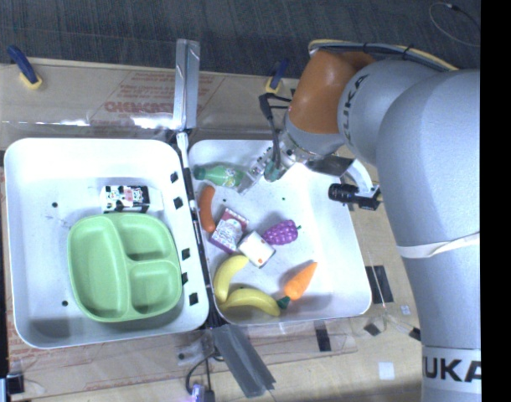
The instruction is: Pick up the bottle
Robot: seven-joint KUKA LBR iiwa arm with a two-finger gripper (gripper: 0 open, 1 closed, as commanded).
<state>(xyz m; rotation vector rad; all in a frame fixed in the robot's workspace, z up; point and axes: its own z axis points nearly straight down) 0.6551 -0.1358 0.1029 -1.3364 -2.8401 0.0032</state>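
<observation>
One green bottle lay on its side at the back-left of the right bin, above the sausage. Gripper sat just right of it, touching or nearly; finger state couldn't be told

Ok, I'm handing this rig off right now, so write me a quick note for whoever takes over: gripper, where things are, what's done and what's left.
Gripper: low at the far edge of the right bin, just right of the bottle.
Bottle: green, lying on its side in that bin's far left corner, with the toy food nearer the camera.
Done: the approach; no grasp visible.
Left: grip the bottle and lift it.
</observation>
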